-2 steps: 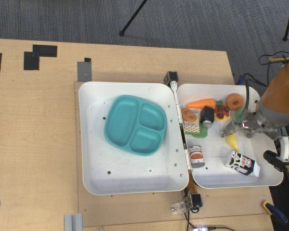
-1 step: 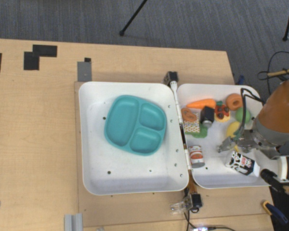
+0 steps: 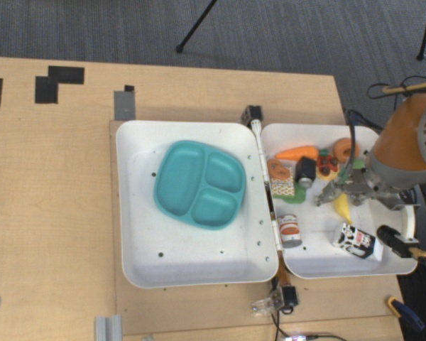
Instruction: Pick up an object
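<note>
My gripper [image 3: 335, 189] hangs low over the middle of the right bin [image 3: 319, 261], reaching in from the right. A yellow banana-shaped toy [image 3: 341, 207] lies right below and beside it; whether they touch is hidden. Close by are an orange carrot [image 3: 297, 153], a small black cylinder [image 3: 305, 170], red berries [image 3: 329, 163], an orange round piece [image 3: 342, 148] and a patterned packet [image 3: 282, 186]. A small can [image 3: 290, 231] stands near the bin's left wall. A black-and-white carton [image 3: 356, 241] lies at the front right.
The left bin [image 3: 142, 261] holds a teal divided plate [image 3: 199, 183]. A thin divider rail [image 3: 266, 183] separates the two bins. The grey arm with its orange band [image 3: 406, 137] covers the right bin's right side.
</note>
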You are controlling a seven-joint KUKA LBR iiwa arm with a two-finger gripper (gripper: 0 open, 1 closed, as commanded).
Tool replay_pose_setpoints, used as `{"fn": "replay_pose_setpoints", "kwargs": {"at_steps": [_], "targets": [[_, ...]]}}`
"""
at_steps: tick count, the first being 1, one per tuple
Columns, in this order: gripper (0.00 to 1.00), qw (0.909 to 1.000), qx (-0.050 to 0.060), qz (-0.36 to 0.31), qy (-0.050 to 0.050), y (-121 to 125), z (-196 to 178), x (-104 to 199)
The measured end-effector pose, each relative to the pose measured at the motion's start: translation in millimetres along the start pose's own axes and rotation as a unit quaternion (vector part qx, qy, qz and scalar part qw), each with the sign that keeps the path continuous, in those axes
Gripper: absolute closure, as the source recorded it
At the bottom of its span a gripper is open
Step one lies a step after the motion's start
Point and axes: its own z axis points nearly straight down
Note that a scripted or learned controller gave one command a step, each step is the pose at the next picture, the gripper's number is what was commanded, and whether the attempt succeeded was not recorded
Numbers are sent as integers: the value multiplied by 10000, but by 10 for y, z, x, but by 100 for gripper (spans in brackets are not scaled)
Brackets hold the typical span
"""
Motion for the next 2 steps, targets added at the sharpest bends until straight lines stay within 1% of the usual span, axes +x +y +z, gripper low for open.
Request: {"fn": "replay_pose_setpoints", "kwargs": {"at_steps": [1, 2], "targets": [[100, 10000, -30, -10, -8, 22, -121, -1], [100, 10000, 19, -4, 10, -47, -1009, 490]]}}
